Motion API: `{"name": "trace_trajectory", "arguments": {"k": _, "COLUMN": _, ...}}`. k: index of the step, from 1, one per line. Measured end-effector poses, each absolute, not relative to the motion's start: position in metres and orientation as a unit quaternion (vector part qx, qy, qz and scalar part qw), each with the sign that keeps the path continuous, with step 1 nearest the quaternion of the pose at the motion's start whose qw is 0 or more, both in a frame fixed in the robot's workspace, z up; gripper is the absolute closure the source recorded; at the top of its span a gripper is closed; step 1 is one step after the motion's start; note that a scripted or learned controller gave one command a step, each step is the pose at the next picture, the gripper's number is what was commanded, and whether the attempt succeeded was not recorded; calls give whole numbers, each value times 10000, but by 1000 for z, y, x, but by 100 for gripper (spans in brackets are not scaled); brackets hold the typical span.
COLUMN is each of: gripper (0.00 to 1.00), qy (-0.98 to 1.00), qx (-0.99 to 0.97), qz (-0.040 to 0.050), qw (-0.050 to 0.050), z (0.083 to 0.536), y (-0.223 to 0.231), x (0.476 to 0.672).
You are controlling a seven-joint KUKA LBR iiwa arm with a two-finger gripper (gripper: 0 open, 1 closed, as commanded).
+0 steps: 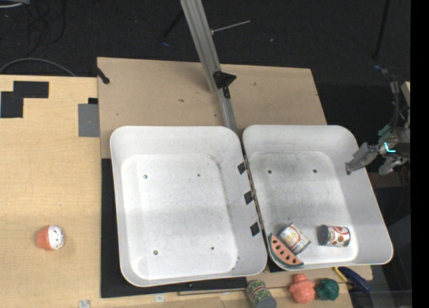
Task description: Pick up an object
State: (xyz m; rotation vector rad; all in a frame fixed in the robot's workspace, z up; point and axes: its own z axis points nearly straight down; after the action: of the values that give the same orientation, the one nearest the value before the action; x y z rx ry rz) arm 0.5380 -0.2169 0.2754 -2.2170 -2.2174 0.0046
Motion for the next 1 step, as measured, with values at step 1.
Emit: {"name": "trace_trajectory", "arguments": {"k": 1, "gripper": 0, "qy": -7074, "qx": -7068, "qz": 5, "qw": 13, "z": 277, "y": -217, "x": 539}}
